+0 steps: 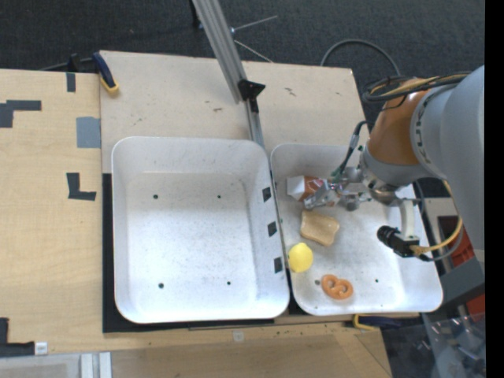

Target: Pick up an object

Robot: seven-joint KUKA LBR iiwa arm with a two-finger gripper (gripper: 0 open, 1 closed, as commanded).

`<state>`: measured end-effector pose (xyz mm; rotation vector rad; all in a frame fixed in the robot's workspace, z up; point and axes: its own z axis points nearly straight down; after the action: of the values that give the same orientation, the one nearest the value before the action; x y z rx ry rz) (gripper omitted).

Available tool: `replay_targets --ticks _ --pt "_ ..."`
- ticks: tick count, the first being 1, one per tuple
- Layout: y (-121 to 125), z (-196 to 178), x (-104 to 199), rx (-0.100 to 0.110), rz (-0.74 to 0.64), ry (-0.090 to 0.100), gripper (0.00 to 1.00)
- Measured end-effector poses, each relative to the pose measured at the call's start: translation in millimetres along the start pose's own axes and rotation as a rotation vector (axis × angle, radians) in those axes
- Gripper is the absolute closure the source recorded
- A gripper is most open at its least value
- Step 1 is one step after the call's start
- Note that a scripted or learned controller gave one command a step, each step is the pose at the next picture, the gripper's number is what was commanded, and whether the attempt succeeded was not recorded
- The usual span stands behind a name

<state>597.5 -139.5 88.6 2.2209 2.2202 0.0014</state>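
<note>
The gripper (327,196) sits low in the right bin (409,286), beside a small red-and-white carton (305,186) at its ten o'clock — whether its fingers are apart or together cannot be told. Just at its six o'clock lies a tan slice of toast (319,229). Further on at seven o'clock, a yellow lemon (300,257) rests against the bin's left wall, and an orange pretzel (337,287) lies toward the near rim. At nine o'clock stands the left bin (130,211) — across the dividing walls.
</note>
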Motion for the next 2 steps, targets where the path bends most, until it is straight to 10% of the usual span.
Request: replay_targets --ticks 1,2 --pt "1 -12 0 -0.001 -0.002 -0.001 1.0" --pt "-4 -61 -7 -0.001 -0.001 -0.001 1.0"
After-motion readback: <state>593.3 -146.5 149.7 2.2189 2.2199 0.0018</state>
